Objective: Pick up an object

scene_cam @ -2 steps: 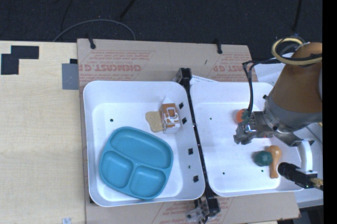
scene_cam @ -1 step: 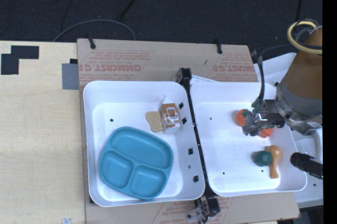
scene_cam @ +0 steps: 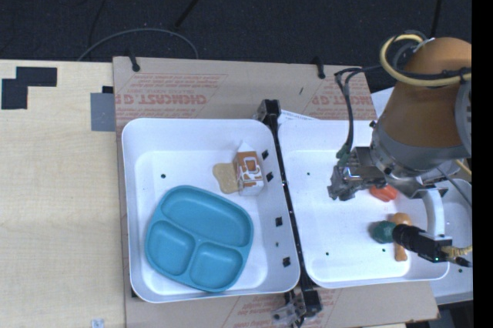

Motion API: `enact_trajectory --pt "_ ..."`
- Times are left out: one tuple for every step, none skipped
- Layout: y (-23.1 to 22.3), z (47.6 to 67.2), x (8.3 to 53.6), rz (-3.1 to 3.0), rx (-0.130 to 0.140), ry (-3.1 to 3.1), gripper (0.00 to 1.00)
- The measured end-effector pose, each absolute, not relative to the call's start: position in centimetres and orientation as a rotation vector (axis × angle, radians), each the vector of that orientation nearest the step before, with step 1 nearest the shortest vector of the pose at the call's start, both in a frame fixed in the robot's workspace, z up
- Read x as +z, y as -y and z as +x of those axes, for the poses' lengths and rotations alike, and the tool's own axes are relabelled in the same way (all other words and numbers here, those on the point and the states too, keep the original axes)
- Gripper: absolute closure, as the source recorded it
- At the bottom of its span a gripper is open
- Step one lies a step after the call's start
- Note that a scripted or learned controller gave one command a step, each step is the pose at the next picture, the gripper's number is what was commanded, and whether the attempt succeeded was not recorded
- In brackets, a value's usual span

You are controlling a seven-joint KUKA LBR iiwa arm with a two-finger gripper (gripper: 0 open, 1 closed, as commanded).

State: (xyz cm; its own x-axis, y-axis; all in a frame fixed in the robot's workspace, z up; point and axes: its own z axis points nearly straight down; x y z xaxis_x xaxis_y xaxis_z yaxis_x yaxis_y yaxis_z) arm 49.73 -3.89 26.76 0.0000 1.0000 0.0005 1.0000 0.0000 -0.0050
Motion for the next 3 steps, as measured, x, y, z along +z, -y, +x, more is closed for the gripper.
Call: enact_trajectory --pt "-0.8 52.1 26.6 -2.215 0.002 2.225 1.0" --pt "-5.6 53.4 24.4 -2.214 0.006 2.222 1.0" --pt "-10.7 54.9 24.5 -2.215 0.003 2.225 1.0"
